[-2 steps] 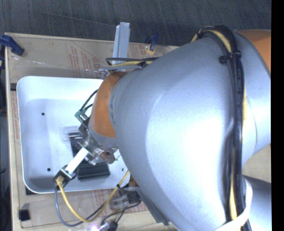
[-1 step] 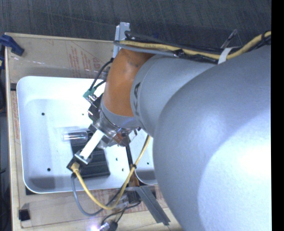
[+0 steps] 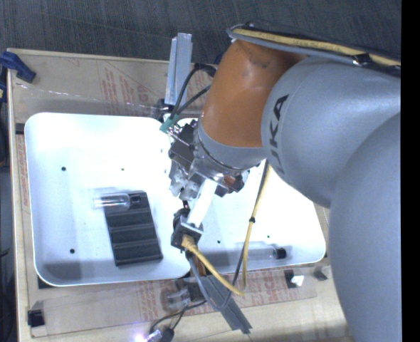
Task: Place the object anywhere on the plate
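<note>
Reaching in from the right, the grey arm with its orange band [image 3: 249, 98] hangs over the seam between the 2 shallow white bins, its pincer [image 3: 186, 191] low above that seam; its state cannot be told. In the left bin [image 3: 53, 141] a ribbed black rectangular plate [image 3: 133, 230] lies flat, and a clear plastic tube [image 3: 112, 201] rests touching its upper edge. In the right bin [image 3: 302, 248] a second clear tube with a dark cap [image 3: 263, 251] lies near the front wall. The bins sit on a wooden desk [image 3: 89, 73].
</note>
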Controlling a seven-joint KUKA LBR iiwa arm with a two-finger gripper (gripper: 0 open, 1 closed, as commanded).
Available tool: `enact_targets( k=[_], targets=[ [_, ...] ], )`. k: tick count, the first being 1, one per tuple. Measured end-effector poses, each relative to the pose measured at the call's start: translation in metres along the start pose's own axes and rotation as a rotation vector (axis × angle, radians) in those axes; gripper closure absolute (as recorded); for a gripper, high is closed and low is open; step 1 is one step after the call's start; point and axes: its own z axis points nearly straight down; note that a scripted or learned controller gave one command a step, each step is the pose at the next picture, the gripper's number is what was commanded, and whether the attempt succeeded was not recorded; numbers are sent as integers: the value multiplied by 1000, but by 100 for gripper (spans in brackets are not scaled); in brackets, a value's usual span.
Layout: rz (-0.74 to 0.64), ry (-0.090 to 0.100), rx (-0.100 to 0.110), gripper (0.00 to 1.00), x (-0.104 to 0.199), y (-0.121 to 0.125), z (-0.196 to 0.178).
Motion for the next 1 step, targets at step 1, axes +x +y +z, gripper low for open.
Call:
enact_targets(
  k=[1],
  targets=[
    [113,-8,5,100,35,-28,111]
  ],
)
